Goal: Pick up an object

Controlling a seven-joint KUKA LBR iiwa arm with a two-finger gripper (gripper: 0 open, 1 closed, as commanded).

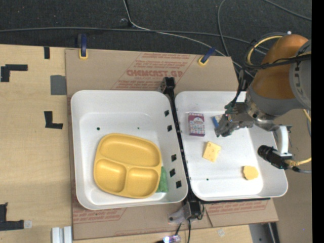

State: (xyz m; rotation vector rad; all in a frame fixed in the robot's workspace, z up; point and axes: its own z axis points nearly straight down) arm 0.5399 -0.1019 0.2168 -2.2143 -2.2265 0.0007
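Note:
The right bin [273,189] holds a small purple box [196,124] near its left wall, a yellow cheese-like wedge [212,151] in the middle, and a small yellow lump [250,172] towards the front right. My gripper [223,127] hangs low over the bin's upper middle, just right of the purple box and above the wedge. A bit of blue shows beside its dark fingers. The grey arm with its orange band [283,52] comes in from the right.
The left bin [81,105] holds a yellow three-compartment tray [126,164] with a green item [163,180] tucked against its right edge. A black divider [174,130] runs between the bins. Cables cross the dark surface behind.

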